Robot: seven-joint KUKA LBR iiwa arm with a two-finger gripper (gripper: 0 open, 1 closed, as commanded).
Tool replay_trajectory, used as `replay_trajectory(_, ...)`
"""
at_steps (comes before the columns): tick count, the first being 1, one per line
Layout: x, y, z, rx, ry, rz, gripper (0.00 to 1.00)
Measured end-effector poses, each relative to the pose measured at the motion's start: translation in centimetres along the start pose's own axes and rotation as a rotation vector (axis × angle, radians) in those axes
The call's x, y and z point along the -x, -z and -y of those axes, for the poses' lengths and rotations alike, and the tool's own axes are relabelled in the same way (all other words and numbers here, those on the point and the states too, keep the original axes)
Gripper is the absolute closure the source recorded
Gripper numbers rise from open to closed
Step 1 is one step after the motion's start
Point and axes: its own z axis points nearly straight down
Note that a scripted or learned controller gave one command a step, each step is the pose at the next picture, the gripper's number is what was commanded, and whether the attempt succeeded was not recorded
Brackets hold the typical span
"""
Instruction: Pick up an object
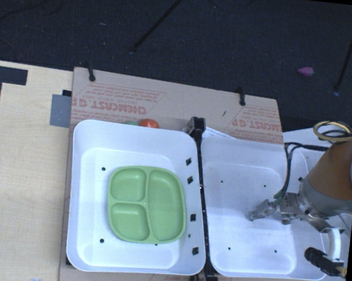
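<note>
A light green divided plate [146,204] with three compartments lies flat in the middle of the left bin [92,152]. My gripper [260,212] reaches in from the right and hangs low over the right bin [248,177], near that bin's right side. It is well apart from the plate, with the divider between the bins lying between them. Nothing shows in the gripper. The orange band of the arm [335,169] sits above the bin's right rim.
A small red-orange object [149,124] and a bit of green [129,123] peek out behind the left bin's far rim. Black clips [196,128] join the two bins along the middle. Cardboard [168,104] lies under both bins.
</note>
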Motion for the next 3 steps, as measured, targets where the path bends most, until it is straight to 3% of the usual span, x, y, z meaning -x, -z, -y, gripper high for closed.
replay_trajectory(1, 0.1, 1.3, 0.0, 0.001, -0.002, 0.0, 1.0)
replay_trajectory(3, -0.2, 13.7, -0.3, 0.006, 0.002, 0.002, 1.0)
